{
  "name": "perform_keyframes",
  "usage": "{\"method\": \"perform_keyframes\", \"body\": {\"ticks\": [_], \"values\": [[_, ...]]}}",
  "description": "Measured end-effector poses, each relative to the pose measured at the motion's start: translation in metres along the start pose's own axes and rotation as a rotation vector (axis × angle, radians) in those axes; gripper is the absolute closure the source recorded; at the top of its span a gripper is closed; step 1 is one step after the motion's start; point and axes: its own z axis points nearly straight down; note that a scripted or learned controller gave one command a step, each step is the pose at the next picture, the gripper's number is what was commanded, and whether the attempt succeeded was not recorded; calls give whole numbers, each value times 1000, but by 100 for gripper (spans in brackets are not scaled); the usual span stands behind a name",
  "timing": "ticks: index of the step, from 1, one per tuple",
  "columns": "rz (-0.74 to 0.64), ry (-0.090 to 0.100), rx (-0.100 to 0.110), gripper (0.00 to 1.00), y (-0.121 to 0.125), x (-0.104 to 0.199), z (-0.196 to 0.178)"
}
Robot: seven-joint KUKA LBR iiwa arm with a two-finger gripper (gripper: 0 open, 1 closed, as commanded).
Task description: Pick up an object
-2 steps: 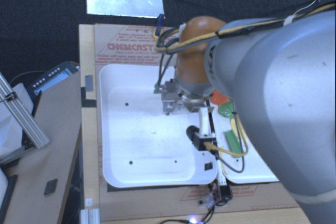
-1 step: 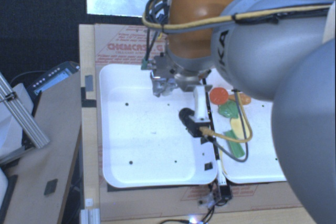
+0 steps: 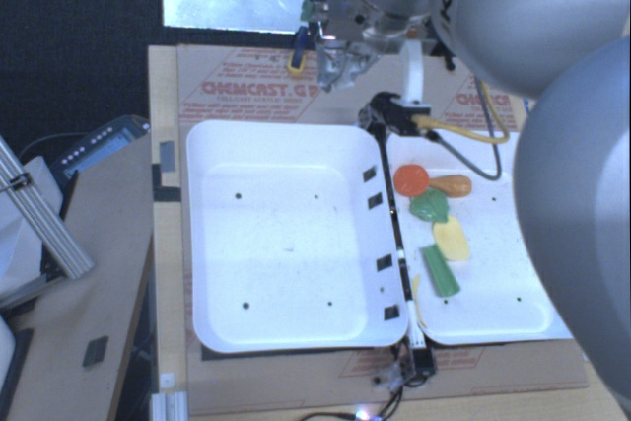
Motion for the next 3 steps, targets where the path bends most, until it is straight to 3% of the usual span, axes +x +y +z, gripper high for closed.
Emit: {"method": "perform_keyframes", "body": {"ticks": [1, 2, 3], "values": [[-2, -4, 31, 100, -65, -10, 182], [-7, 2, -2, 100, 13, 2, 71], [-7, -1, 23, 100, -35, 18, 159]]}}
